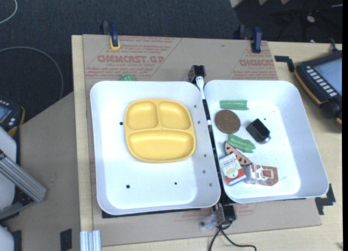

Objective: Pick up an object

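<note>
Pincer: grip state cannot tell (arm pose likewise). Right bin (288, 141): brown disc (227, 121), black block (258, 130). Left bin (109, 146): yellow tray (160, 130).

Counter (304, 201): pale wood top, covered mostly by brown cardboard sheet (163, 54) printed with red lettering. Two blue clamps pin sheet at far edge, left clamp (113, 33), right clamp (256, 38). On sheet: left white bin (106, 152) and right white bin (293, 103), side by side, inner rims touching. Small green item (128, 77) on sheet just beyond left bin. Black-and-orange handheld pendant (325, 78) at counter's right edge.
</note>
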### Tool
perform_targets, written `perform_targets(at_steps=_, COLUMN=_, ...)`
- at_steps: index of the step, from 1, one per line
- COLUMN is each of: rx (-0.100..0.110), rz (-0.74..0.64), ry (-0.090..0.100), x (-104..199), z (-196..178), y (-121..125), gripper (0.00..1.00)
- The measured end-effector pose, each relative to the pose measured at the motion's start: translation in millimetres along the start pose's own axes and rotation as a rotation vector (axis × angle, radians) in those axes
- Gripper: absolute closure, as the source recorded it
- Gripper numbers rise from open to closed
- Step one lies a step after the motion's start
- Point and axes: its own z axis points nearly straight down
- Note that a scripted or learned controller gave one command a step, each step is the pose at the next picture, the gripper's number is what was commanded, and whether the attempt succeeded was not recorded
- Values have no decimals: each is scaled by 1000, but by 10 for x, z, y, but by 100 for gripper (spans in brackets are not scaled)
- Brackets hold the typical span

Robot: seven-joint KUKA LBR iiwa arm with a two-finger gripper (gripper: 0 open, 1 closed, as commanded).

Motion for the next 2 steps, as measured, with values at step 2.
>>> perform_targets(at_steps=2, rx=15, rz=-3, ry=7, x=-730, z=1285, y=-13, gripper=100)
